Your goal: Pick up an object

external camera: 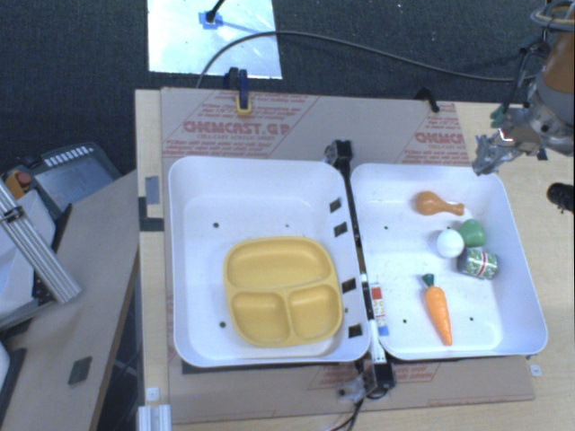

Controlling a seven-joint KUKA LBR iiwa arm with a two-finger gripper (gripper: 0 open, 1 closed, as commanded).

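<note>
At the right edge of the frame, the robot's metal two-finger hand (490,155) hangs above the upper right corner of the right shallow white plastic bin (517,330). It is small and blurred, so how far it is open cannot be told; nothing is seen between its parts. The grey arm above it is cut off by the frame's edge. Inside that bin, below and left of the hand, lie an orange-brown toy drumstick (437,206), a white ball (449,243) touching a green rounded piece (473,233), a small green-patterned can (478,263) on its side, and an orange toy carrot (437,310). All are apart from the hand. The left white bin (193,196) holds a yellow compartment tray (281,289).
</note>
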